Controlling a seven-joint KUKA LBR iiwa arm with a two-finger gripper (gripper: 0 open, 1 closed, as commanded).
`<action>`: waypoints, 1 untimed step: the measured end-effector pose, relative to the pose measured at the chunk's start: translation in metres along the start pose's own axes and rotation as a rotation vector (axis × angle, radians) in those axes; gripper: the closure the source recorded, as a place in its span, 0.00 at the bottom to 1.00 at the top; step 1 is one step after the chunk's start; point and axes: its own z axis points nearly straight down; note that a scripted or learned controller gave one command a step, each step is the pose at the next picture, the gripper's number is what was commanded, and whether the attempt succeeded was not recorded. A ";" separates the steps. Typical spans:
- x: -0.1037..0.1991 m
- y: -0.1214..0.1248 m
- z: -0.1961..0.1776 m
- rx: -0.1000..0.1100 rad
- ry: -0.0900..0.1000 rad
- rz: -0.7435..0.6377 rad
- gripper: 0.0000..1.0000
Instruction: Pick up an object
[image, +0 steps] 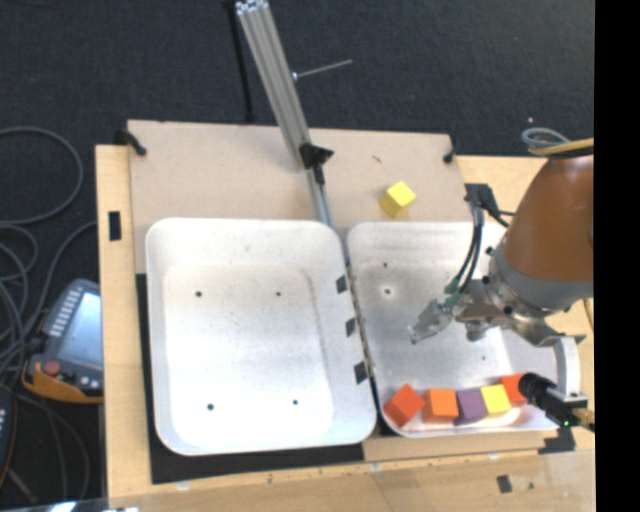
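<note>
Camera view showed the claw (428, 325) hovering with fingers apart, gripping nothing; below it lay a red cube (405, 404), orange cube (442, 403) alongside.

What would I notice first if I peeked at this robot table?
Probably the big orange and grey robot arm reaching in from the right over the right bin. Then the row of colourful blocks along that bin's near edge, and one yellow cube sitting alone on the bench behind the bins.

No text, label, brand, number or sign can be read anywhere; the keys on the handheld controller (78, 325) off the bench's left edge are blurred.
</note>
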 end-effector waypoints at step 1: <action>0.053 0.007 -0.055 -0.005 0.001 -0.008 0.00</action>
